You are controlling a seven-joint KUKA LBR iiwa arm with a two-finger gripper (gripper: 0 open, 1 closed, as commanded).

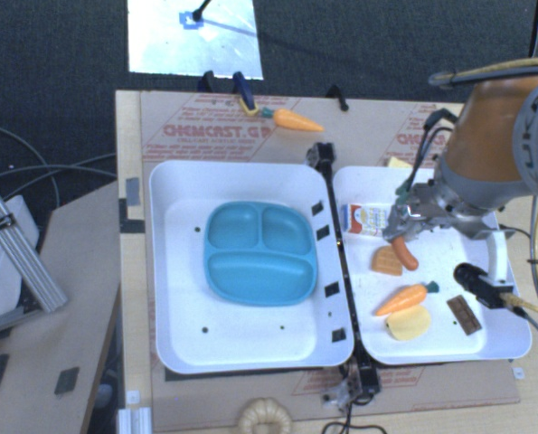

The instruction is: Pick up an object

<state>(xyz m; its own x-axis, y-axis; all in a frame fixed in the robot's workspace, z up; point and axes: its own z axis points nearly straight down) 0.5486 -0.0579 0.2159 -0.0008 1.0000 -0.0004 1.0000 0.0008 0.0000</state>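
Yellow slice lies nearest; pincer (opening indiscernible) hovers beside the carton.

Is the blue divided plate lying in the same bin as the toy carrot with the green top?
No, the blue plate lies in the left bin, while that carrot lies in the right bin.

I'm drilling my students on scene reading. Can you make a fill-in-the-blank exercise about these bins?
1. The blue divided plate lies in the ____ bin.
2. The tool hovers over the ____ bin.
3. One carrot lies in the right bin; another carrot lies on the bench ____ both bins.

Missing words: left; right; behind
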